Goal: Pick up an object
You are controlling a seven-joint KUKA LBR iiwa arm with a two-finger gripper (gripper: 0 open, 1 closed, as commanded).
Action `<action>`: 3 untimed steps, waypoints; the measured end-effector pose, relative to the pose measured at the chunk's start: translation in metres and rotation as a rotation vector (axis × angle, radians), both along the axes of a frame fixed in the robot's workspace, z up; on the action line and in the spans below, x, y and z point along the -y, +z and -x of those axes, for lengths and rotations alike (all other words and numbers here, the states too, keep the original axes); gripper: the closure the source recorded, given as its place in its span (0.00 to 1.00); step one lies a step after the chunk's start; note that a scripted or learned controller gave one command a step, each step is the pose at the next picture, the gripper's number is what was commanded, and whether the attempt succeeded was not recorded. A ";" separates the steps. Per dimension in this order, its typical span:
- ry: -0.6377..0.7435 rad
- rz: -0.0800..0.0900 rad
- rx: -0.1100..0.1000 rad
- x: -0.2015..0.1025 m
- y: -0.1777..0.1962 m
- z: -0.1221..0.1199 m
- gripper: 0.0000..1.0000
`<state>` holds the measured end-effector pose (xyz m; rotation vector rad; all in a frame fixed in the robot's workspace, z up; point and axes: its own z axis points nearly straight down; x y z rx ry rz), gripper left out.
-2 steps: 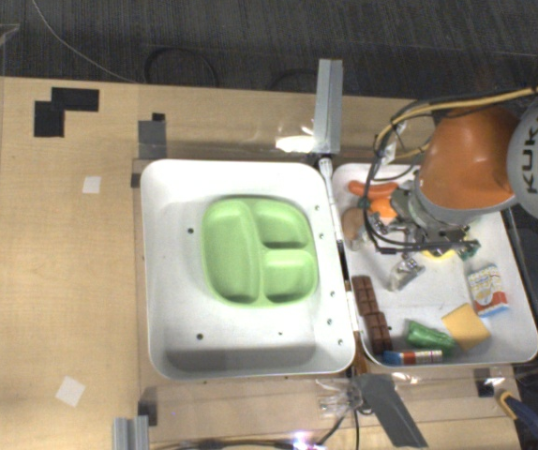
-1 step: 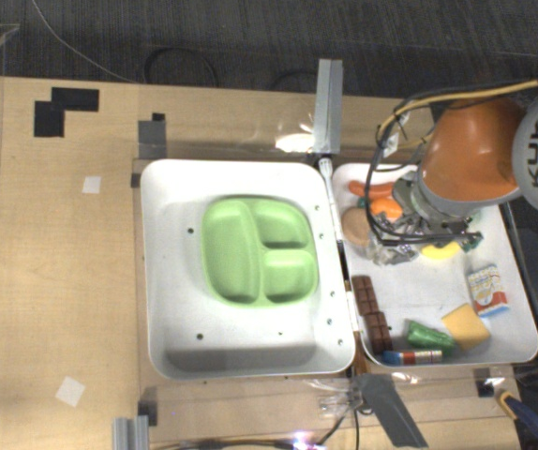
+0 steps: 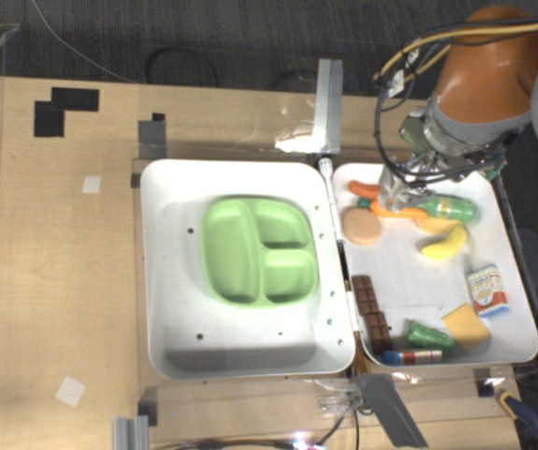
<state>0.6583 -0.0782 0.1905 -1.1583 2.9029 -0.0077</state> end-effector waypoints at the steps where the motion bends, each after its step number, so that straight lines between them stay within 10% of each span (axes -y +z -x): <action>1: 0.063 -0.001 -0.001 -0.039 0.046 -0.013 1.00; 3: 0.058 -0.007 0.020 -0.041 0.073 -0.017 1.00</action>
